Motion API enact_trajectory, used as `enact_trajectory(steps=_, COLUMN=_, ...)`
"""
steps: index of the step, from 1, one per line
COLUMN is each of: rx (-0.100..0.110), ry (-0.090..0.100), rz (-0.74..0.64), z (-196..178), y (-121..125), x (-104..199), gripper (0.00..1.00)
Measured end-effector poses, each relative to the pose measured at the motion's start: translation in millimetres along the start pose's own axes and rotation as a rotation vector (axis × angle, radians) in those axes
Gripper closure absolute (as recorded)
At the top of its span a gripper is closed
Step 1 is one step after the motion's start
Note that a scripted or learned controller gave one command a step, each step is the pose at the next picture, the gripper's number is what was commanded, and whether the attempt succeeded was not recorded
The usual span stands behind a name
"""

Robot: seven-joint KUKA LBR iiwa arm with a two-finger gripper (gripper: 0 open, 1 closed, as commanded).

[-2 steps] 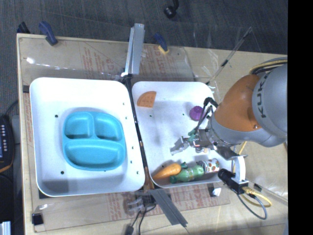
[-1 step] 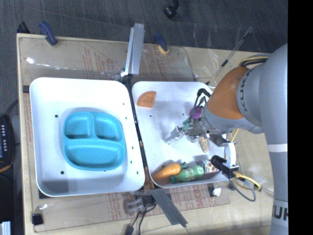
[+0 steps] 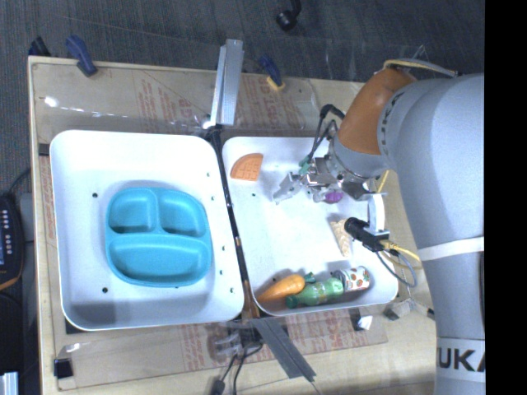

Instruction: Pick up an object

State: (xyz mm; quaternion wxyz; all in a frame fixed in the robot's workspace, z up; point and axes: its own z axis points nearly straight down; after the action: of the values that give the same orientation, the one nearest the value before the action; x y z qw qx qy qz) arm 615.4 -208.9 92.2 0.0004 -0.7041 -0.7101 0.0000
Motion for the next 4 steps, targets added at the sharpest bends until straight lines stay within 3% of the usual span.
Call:
enact_trajectory(steps=2, rx=-0.002, ry=-0.001, rz=-0.002, z=-0.5, y=-137.0, x=16.3, gripper=0.00)
enact_trajectory(steps=3, rx=-0.004, ry=-0.002, rz=-0.007, z=-10.7, y=-135.5, x=15.8, gripper=1.00)
enact_trajectory(steps=4, rx=-0.001, ry=-0.001, rz=0.002, z=-96.6, y=-103.0, x=-0.9, gripper=1.00)
